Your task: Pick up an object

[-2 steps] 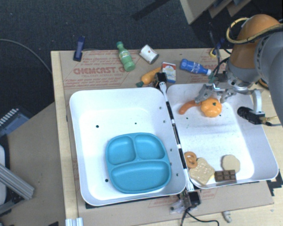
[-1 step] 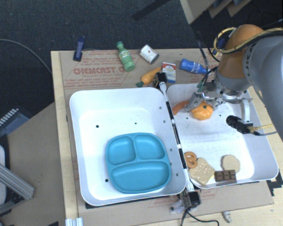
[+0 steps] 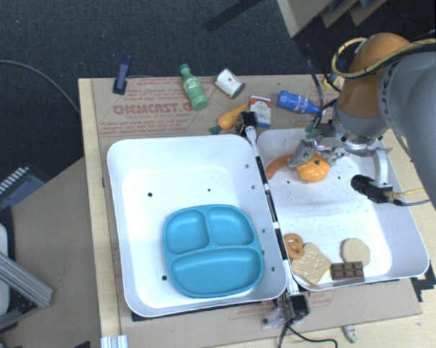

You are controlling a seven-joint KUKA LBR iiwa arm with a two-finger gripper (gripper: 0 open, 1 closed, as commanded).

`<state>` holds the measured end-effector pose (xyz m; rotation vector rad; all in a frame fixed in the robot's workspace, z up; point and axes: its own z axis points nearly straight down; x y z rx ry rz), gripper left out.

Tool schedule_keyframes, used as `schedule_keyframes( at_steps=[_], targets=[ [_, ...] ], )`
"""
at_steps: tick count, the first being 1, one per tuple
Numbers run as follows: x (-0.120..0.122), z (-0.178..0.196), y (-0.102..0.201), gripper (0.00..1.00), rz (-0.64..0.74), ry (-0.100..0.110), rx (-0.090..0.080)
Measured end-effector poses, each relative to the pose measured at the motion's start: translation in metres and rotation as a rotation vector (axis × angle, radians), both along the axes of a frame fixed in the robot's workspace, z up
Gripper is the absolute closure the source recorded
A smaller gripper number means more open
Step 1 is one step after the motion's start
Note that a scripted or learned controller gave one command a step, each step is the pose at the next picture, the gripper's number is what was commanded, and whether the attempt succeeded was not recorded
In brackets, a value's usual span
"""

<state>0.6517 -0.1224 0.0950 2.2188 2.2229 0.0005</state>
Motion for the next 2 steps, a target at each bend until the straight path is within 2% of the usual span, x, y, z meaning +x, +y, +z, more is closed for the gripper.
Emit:
schedule_keyframes(
  at_steps=[1, 2],
  targets=[
    [-0.02, -0.01, -0.07, 1.0, -0.003, 0.003, -0.001],
    [-0.034, 0.091, 0.047, 1.0, 0.0, -0.002, 0.002]
  ],
)
